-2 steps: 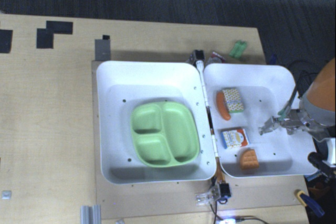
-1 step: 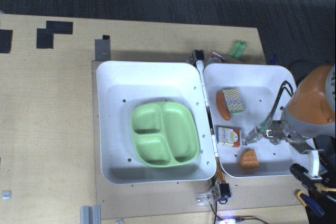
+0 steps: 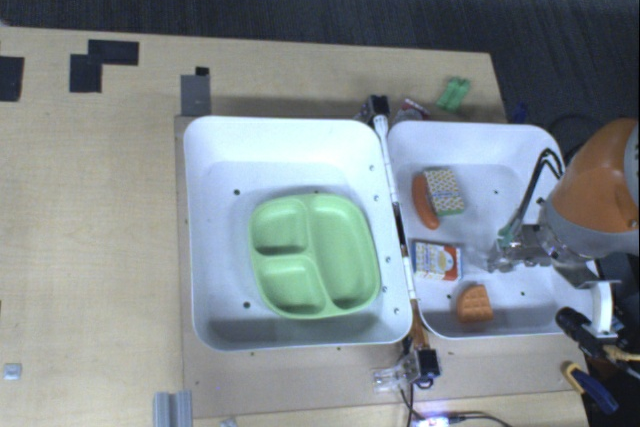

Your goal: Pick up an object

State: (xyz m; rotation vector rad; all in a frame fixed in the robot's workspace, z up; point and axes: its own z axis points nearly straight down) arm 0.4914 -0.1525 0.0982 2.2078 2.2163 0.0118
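Note:
The right bin [image 3: 500, 150] holds several small objects. A yellow-green patterned block [image 3: 444, 189] lies at its upper left, with an orange-red sausage shape [image 3: 425, 203] touching its left side. Below them lies a small white and orange carton [image 3: 435, 260]. An orange bread-like piece [image 3: 475, 303] sits near the bin's front wall. My gripper [image 3: 505, 253] is low over the bin floor, to the right of the carton and above and to the right of the bread piece, touching none of them. The arm's orange band [image 3: 600, 185] rises behind it.
The left bin [image 3: 215, 215] holds a light green divided plate [image 3: 315, 253]. A small green item [image 3: 453, 93] lies on the bench behind the right bin. Cables and clips sit along the divider between the bins and at the front edge [image 3: 415, 370].

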